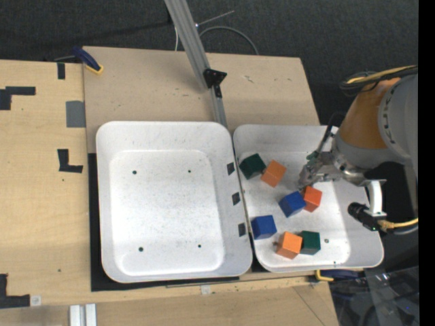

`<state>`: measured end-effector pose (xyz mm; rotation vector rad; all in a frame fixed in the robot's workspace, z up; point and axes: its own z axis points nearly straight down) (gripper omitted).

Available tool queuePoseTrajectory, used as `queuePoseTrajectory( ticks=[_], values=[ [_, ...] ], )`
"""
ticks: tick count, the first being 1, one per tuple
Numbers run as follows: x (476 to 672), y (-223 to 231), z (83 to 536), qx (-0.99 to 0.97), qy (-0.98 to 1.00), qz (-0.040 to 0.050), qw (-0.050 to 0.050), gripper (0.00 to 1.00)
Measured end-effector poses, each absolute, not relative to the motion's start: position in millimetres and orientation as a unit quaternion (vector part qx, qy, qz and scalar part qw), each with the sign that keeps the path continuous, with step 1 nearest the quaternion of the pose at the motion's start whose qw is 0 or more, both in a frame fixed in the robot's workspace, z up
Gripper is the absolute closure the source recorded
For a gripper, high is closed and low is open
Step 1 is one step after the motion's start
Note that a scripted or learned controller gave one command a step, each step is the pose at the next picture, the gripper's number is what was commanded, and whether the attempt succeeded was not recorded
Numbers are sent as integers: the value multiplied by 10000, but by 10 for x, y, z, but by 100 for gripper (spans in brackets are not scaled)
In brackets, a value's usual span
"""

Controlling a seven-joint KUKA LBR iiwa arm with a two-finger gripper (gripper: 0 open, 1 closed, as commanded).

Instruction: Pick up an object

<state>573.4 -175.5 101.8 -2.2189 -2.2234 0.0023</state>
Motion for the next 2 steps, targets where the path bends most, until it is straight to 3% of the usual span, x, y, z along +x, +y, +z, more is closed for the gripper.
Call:
queuePoseTrajectory(
  ticks=[2],
  values=[
    [5822,-1686,1919,-7063,-7079,-11,-19,100]
  ],
)
